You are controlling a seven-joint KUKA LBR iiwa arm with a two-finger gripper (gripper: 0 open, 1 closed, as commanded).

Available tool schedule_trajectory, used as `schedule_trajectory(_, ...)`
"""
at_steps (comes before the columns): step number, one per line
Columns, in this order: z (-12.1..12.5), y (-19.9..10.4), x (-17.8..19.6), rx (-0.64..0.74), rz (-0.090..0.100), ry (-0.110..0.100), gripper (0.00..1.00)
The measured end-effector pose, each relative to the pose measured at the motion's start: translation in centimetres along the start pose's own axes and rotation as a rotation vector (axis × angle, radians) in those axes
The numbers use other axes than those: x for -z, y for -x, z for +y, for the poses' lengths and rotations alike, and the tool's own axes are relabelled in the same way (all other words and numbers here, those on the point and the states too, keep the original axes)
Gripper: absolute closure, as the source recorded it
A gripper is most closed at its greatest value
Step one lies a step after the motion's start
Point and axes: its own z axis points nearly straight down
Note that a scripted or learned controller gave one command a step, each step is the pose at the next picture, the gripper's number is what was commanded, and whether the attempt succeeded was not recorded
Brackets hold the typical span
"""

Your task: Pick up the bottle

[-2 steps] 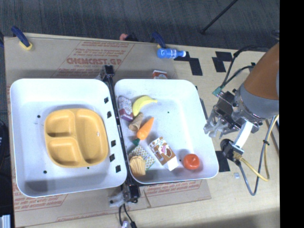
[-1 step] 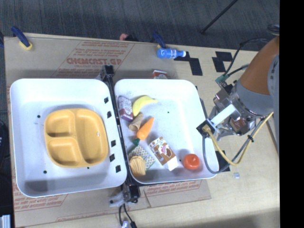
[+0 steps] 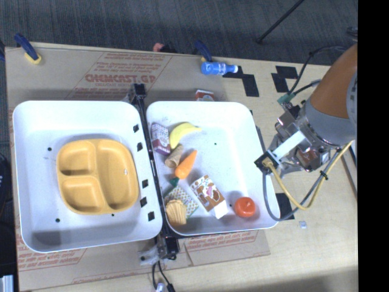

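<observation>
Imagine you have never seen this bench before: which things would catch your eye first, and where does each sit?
The big yellow divided plate in the left bin stands out first. Next comes the crowd of small play food in the right bin: a banana, a carrot, a carton and an orange-red round piece near the lower right corner. The grey and orange arm hangs just beyond that bin's right wall.
</observation>
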Motion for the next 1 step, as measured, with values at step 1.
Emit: schedule_trajectory(1,-0.07,-0.02,0.95,0.008,-0.003,-0.005,1.00)
